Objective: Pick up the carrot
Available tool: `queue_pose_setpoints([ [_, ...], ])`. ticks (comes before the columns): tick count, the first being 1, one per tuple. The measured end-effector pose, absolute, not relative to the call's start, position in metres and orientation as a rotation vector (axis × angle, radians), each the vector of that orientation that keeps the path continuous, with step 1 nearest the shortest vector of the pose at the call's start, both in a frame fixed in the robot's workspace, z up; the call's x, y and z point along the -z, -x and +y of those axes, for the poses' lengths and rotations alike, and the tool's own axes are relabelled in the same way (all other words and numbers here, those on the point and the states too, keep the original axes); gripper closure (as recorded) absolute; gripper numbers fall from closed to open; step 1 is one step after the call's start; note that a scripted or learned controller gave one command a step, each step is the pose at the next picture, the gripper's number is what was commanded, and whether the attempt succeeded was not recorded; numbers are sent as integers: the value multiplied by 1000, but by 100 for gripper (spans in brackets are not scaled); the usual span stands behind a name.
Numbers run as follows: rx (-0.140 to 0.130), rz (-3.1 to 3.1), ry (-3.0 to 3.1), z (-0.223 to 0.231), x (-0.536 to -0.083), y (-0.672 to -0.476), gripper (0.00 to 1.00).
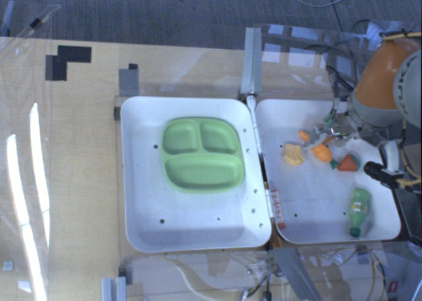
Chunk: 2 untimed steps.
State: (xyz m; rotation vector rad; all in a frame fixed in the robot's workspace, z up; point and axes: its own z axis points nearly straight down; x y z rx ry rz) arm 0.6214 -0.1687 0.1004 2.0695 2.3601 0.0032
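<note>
The bench (79, 181) is seen first, pale wood, with 2 white bins set side by side on it. The left bin (142, 220) is occupied by a green divided plate (202, 154); everything else is placed against the right bin (310, 217).

The arm (389, 85) is brought in over that bin's far right corner, orange band and grey wrist above the rim. The gripper (335, 128) is seen low over the bin's upper middle, but whether it is open or closed cannot be told; nothing is shown gripped.

Inside the right bin, a green bottle (357, 212) is laid near the right wall, toward the near corner. A yellow item (293, 154) is found left of centre. A red item with a green end (347, 164) is seen right of centre.

The carrot (321, 153) is judged to be the small orange piece just below and slightly left of the gripper, near the bin's upper middle. Its long axis cannot be made out. A smaller orange bit (303, 136) lies beside it.

A red-and-white label (275, 204) on the bin's left rim is noted; its writing cannot be read.
</note>
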Motion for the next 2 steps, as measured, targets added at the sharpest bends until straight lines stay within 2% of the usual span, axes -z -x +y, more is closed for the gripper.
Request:
queue_pose_setpoints([
  [1, -11, 2355, -2064, -168, -114, -624, 100],
  [2, -8, 2400, -2017, -80, -198, -614, 100],
])
